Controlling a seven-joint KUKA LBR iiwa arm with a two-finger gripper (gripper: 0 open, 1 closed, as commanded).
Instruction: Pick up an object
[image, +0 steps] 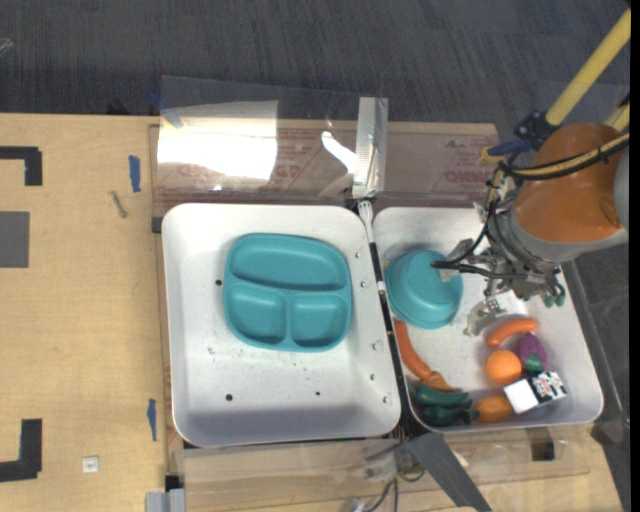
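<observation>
Wooden worktop (70, 330) under two white bins; from my remote seat the likeliest target, a teal bowl (423, 288), lies tipped against the right bin's (590, 385) left wall. The fingers (495, 270) hang just beside its rim — whether they're spread or closed, I cannot tell. Toy food crowds the near corner — an orange (504, 366), a carrot (418, 362); a teal divided plate (288, 292) sits alone in the left bin (190, 390).

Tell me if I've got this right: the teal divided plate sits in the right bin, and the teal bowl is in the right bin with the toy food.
Not quite. The camera view shows the teal divided plate in the left bin, not the right one. The rest holds: the teal bowl is in the right bin with the toy food.
</observation>
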